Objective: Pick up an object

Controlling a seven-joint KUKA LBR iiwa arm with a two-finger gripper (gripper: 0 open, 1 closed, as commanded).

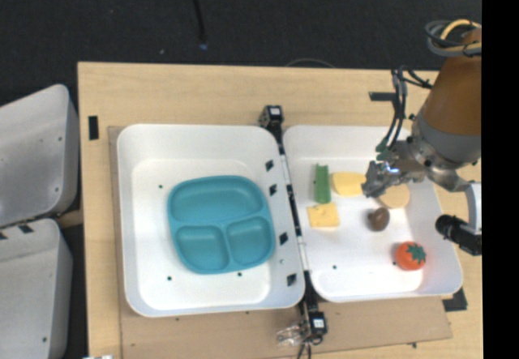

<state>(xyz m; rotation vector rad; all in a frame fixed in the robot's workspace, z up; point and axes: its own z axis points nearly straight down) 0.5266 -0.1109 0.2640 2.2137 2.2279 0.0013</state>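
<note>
The tool (377, 184) hangs low beside the yellow piece (348, 184); its grip I cannot tell; nothing looks lifted yet.

We see 2 white bins (130, 187) on a tan bench (203, 90), a teal tray (219, 222), green stick (322, 183), yellow blocks (324, 215), brown lump (378, 220), red-orange tomato (409, 256) w/ green top, grey & orange arm (454, 114).

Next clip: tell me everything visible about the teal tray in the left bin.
The teal tray is a rounded-corner divided plate, smooth and plastic-looking, with one large compartment toward the far side and two smaller ones nearer the camera. It lies flat and upright, slightly rotated, about the middle of the left bin. It rests on the bin floor, and its compartments hold nothing.
</note>
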